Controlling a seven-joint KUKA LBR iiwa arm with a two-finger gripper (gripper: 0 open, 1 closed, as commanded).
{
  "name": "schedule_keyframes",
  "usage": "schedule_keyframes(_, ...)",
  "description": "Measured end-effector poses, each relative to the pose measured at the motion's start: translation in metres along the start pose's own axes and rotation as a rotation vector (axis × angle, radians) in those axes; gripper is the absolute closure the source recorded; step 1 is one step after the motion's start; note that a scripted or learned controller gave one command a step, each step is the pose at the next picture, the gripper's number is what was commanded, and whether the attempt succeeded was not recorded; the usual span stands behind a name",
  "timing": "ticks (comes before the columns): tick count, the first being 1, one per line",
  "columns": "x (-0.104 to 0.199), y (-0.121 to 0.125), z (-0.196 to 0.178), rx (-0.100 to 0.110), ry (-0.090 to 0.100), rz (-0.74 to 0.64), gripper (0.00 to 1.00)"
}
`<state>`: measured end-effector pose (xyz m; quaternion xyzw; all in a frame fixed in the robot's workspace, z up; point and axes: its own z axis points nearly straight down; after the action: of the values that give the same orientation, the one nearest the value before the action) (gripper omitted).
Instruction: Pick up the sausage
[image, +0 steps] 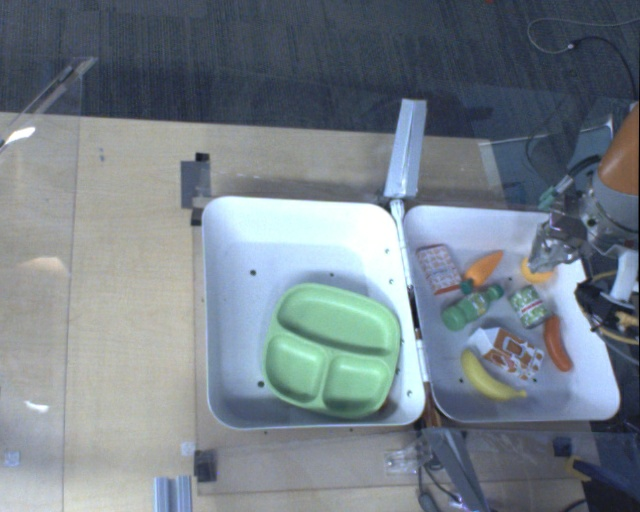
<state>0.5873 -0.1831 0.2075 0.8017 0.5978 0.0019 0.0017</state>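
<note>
From above, the sausage (556, 343) lies near the right bin's (590, 405) right edge, just beside a small can (528, 306). The gripper (552, 245) hangs over the bin's far right corner, above a yellow item (535, 270); its opening cannot be told.

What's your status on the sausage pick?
End effector over right bin's far right edge, by a yellow piece. Sausage flat near the right wall, untouched. Small can and snack packet crowd its left side.
</note>
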Motion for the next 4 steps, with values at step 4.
schedule_keyframes(4, 0.026, 0.079, -0.211, -0.005, -0.001, -0.180, 1.00)
